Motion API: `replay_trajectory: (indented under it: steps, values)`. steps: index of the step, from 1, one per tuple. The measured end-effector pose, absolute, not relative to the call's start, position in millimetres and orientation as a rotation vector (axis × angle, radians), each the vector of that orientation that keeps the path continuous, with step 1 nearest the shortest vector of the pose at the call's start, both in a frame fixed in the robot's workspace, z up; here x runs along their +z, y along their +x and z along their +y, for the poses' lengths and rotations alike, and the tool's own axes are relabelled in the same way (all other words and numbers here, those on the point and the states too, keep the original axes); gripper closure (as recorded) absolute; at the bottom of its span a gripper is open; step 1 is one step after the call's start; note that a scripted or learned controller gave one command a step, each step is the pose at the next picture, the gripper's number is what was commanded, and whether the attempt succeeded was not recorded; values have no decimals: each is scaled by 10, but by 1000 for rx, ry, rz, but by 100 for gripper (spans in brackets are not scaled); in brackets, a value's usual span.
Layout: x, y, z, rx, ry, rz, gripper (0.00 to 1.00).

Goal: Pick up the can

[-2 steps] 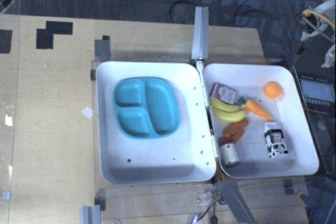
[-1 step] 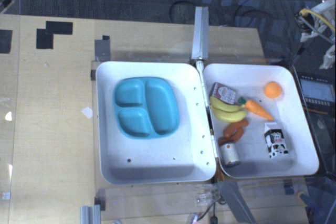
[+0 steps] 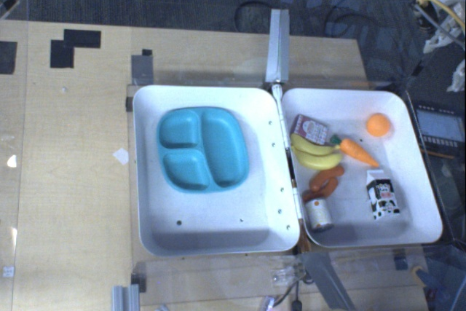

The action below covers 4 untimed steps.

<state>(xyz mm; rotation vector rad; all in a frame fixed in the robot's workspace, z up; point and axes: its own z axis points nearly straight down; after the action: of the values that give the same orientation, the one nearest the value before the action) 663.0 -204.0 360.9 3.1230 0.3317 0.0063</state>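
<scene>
The can [image 3: 318, 214] is small and silver with a pale top. It stands in the front left corner of the right bin [image 3: 419, 156], close to the wall that divides the two bins. A red-brown sausage [image 3: 325, 184] lies just behind it, touching or nearly touching it. Nothing is gripping the can.
Further back in the right bin are yellow bananas [image 3: 317, 154], a carrot [image 3: 357, 151], a maroon packet [image 3: 312, 130], an orange [image 3: 378, 125] and a white and black carton [image 3: 382, 197]. The left bin [image 3: 145, 178] holds a blue divided plate [image 3: 202, 148]. Cables and hardware [image 3: 440, 14] sit at the far right.
</scene>
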Motion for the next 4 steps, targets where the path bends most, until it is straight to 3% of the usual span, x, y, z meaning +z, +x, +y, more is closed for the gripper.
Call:
replay_trajectory:
  steps: [1, 2, 4]
  values:
    - [3237, 5973, -2055, 4, 3060, 708, 0]
    - [2851, 6558, -2038, 6, 3109, 447, 0]
    - [3218, 6636, -2038, 7, 3123, 330, 0]
